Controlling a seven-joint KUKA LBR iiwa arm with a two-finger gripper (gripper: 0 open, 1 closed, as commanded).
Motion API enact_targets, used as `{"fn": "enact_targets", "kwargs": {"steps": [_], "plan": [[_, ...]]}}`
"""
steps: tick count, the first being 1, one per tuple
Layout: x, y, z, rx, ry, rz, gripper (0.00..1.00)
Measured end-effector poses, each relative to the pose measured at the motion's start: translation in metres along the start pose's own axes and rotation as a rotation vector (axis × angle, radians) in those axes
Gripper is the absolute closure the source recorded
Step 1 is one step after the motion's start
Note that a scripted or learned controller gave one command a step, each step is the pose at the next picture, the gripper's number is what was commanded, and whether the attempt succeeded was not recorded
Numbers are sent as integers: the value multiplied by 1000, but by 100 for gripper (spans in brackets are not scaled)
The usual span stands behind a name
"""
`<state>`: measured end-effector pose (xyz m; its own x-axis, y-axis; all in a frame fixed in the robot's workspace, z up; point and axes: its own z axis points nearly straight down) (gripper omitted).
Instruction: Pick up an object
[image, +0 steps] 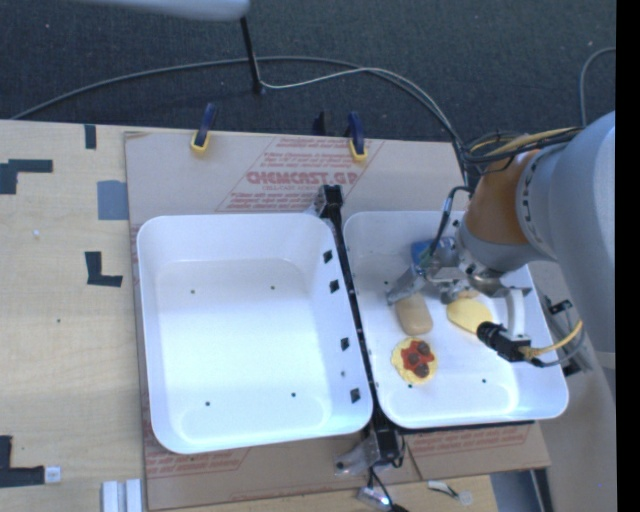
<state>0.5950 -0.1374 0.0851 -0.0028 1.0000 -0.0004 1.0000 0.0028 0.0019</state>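
Gripper (418, 283) sits low inside the right bin (520, 400), near that bin's middle; whether it is open or closed cannot be told from this angle, and nothing can be confirmed in its grasp. Its grey tip points toward the divider between the bins and ends just above a tan, bread-like piece (413, 317), touching it or very nearly so. The arm (540, 210), grey with an orange band, enters over the right bin's far right side and covers part of its rim.

Three objects lie in the right bin. The tan piece is near the centre. A yellow, banana-like piece (466, 314) lies just to its right, partly under the arm's fittings. A round yellow item with red and dark spots on top (415, 361) lies nearer the bin's front edge, just below the tan piece and apart from it.

The left bin (160, 330) adjoins the right bin, with a row of black clips (345, 320) along the shared edge.

Both bins rest on a brown cardboard sheet (280, 175) printed with red lettering, held at its far edge by two blue and yellow clamps (204, 132). The cardboard lies on a light wooden table (50, 320) marked with dark tape. Beyond the table is dark carpet (420, 40), crossed by a pale cable (400, 85).
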Motion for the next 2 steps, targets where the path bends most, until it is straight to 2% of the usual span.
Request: {"fn": "enact_targets", "kwargs": {"steps": [1,2], "plan": [[-1,0,-11,0,0,2,100],[84,-5,-104,-6,2,-5,100]]}}
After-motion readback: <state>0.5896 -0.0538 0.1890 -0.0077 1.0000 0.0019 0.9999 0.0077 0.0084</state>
